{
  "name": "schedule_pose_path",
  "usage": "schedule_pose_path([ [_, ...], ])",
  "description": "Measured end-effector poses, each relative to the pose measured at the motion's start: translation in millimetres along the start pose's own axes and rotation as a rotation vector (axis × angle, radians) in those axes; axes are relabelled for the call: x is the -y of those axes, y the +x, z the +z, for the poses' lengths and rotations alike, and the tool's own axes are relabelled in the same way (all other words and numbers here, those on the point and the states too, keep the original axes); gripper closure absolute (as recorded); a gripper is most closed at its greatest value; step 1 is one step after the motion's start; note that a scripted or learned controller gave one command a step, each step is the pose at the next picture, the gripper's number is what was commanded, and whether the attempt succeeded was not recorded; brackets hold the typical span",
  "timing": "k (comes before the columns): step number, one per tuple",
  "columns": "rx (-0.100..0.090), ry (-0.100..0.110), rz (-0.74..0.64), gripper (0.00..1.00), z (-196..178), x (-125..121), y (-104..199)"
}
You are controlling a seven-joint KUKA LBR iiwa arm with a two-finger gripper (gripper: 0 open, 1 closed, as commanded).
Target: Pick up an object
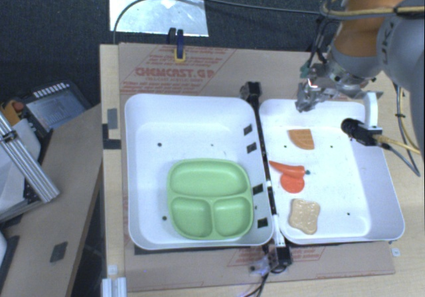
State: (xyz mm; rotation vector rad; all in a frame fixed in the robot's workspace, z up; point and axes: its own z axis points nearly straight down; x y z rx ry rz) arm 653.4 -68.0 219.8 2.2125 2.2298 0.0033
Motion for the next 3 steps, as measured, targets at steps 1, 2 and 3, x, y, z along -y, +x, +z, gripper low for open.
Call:
schedule_pose_path([
  [1, -0.001, 0.002, -0.001, 1.00, -3, 18, 53],
  [2, -0.001, -0.001, -0.002, 1.00, -14, 20, 106],
  [3, 0.000, 0.001, -0.001, 1.00, -2, 28, 160],
])
